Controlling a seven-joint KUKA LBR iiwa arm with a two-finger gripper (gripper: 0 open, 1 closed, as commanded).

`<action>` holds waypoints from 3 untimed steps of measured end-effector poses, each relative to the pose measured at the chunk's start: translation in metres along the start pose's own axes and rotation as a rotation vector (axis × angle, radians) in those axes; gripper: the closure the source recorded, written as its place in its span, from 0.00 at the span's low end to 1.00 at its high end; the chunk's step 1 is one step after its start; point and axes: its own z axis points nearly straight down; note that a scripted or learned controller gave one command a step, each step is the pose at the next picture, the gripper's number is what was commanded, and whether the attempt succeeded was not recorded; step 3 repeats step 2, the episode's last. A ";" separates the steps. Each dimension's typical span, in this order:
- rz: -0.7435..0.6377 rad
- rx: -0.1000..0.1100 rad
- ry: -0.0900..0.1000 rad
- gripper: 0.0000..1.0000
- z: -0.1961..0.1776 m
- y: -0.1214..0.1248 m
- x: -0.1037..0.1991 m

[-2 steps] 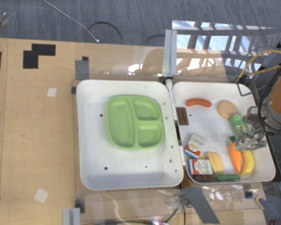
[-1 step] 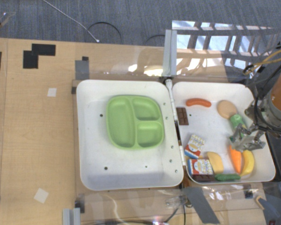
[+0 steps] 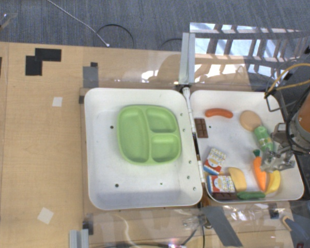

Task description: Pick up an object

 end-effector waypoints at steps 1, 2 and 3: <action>0.103 0.012 -0.005 1.00 -0.082 0.018 -0.076; -0.113 0.002 0.000 1.00 -0.013 0.039 -0.030; -0.113 0.002 0.000 1.00 -0.013 0.039 -0.030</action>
